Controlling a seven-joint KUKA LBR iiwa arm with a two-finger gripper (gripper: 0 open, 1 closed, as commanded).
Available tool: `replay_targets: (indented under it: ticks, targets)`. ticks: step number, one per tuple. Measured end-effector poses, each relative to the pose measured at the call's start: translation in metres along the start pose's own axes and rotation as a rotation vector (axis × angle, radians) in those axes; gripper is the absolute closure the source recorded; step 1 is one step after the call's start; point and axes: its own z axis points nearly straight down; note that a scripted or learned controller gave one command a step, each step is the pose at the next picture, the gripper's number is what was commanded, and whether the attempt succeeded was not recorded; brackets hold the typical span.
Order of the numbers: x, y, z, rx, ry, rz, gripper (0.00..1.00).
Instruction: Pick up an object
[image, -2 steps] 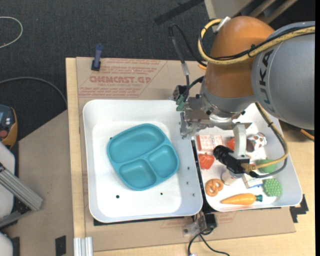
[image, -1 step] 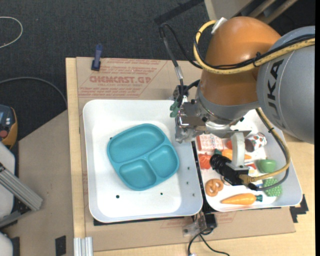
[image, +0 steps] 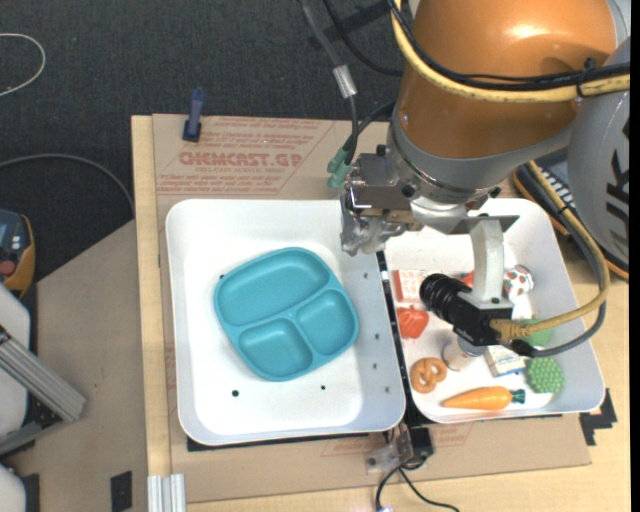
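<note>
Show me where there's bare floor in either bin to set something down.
Left bin: there is bare floor along the near edge, between the blue plate and the front wall, and a strip along the left wall. The far-left corner is free too. Right bin is crowded: carrot, pretzel, red toy and green toy pack its near end.

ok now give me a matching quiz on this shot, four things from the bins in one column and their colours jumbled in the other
Things
1. divided plate
2. toy carrot
3. pretzel
4. bumpy round toy

Colours
a. green
b. teal
c. brown
d. orange

Pairs: 1-b, 2-d, 3-c, 4-a
</note>
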Motion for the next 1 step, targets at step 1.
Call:
replay_targets:
  ticks: [1]
  targets:
    - [-0.0022, 0.0007, -0.0044, 0.008, -0.005, 0.004, 1.0]
